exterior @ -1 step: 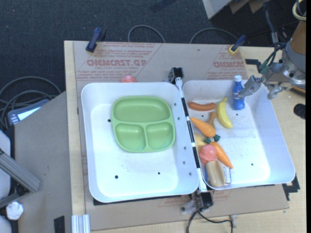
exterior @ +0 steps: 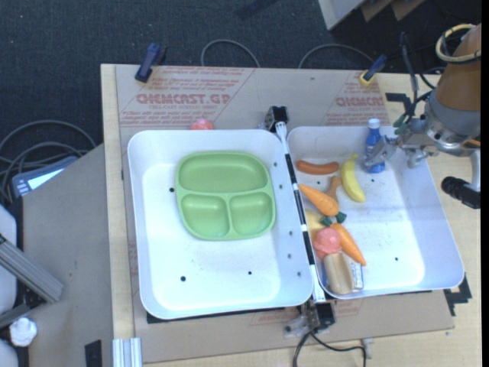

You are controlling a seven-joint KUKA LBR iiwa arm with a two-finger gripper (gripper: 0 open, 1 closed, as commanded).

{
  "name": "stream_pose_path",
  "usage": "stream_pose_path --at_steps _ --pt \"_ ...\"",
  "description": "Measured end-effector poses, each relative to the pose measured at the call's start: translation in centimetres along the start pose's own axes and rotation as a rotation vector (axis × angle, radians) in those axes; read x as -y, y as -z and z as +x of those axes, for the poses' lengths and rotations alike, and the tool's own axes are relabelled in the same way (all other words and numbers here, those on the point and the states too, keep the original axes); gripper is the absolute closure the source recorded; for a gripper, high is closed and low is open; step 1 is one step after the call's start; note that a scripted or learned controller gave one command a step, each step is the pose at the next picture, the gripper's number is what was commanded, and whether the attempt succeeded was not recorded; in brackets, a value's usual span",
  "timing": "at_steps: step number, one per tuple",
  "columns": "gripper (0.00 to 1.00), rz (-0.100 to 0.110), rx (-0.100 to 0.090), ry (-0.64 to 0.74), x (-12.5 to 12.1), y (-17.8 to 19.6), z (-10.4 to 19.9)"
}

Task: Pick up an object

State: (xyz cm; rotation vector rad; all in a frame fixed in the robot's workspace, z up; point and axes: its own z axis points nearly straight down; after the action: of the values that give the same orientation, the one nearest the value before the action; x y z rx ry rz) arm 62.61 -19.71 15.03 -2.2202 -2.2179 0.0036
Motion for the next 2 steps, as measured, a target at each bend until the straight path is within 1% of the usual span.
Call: stream_pose_path --at_steps 1,2 --pt "0.0 -0.003 0.001 0.002 -2.7 -6.7 -0.9" --pt "1.0 -0.009 0.004 0.003 -2.8 -5.4 -0.9"
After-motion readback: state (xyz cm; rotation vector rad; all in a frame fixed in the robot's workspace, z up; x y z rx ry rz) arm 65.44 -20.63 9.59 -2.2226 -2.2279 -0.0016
